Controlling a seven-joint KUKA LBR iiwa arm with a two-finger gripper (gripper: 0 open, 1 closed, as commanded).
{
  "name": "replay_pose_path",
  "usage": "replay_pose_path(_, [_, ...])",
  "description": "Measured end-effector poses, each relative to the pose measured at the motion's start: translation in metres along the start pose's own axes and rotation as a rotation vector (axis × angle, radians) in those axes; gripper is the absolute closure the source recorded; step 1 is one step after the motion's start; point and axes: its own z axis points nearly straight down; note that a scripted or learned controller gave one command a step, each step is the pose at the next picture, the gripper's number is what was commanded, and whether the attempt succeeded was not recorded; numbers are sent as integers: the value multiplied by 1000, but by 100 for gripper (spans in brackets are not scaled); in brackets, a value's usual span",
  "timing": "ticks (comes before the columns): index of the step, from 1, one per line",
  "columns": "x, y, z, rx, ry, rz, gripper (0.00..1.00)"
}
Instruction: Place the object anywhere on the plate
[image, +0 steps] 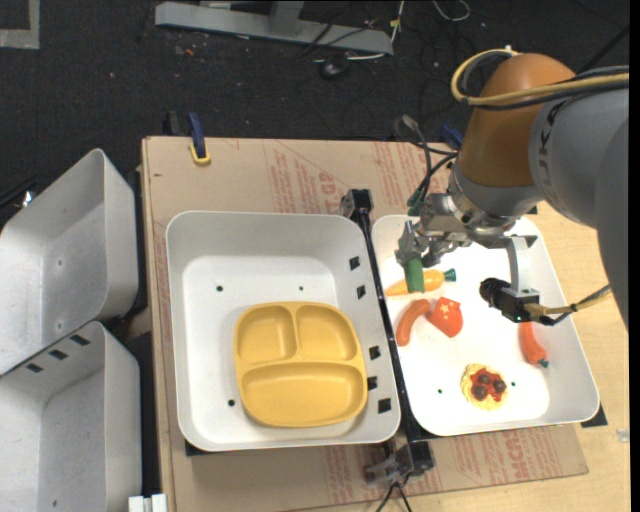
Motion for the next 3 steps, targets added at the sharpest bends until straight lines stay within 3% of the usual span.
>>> replay_pose_path(2, [113,17,4,-1,0,-1,100])
replay_pose_path(3, [170,16,-19,-1,1,-1,100])
